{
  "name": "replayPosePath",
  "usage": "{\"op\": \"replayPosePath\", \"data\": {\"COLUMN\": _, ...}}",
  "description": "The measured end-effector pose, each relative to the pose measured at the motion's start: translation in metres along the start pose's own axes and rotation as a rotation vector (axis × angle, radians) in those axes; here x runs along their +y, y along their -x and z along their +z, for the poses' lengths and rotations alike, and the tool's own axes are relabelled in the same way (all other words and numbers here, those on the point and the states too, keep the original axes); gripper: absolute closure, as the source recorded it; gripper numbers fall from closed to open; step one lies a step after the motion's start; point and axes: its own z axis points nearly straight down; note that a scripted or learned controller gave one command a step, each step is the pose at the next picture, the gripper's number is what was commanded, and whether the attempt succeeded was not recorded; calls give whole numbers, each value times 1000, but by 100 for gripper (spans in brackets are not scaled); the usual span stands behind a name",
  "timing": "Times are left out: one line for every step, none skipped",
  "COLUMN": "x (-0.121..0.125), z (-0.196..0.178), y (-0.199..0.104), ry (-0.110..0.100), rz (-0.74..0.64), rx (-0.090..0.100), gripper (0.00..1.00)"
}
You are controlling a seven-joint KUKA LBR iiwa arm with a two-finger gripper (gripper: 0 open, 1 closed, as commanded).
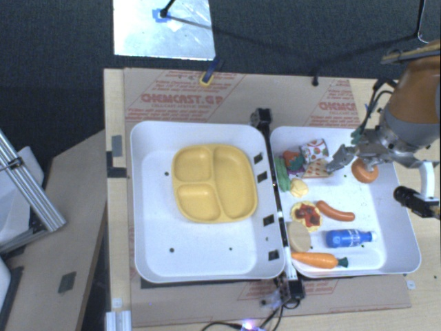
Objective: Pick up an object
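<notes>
Where the right bin (393, 212) holds toys, claw (348, 156) near orange donut (364, 171), grip state unclear.

Yellow divided tray (210, 183): smooth plastic, slight sheen. Two white bins (148, 185): smooth plastic, matt. Surface (172, 96): printed brown cardboard, matt. Blue bottle (349, 238): glossy plastic. Floor plate (163, 18): shiny metal. Carpet (55, 61): dark, rough weave.

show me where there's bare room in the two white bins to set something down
Left white bin: bare floor rings the yellow three-compartment plate, widest along the near edge. Right white bin: bare strip along the right side beyond the blue bottle and red sausage. Crowded along its left edge, from the toy food pile to the orange carrot, and under the gripper.
</notes>
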Motion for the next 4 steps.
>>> {"op": "replayPosePath", "data": {"x": 3, "z": -7, "y": 0, "ry": 12, "rz": -2, "rx": -2, "gripper": 0}}
{"op": "replayPosePath", "data": {"x": 6, "z": 44, "y": -10, "ry": 9, "rz": -4, "rx": -1, "gripper": 0}}
{"op": "replayPosePath", "data": {"x": 2, "z": 105, "y": -7, "ry": 9, "rz": 0, "rx": -2, "gripper": 0}}
{"op": "replayPosePath", "data": {"x": 6, "z": 108, "y": -7, "ry": 19, "rz": -1, "rx": -4, "gripper": 0}}
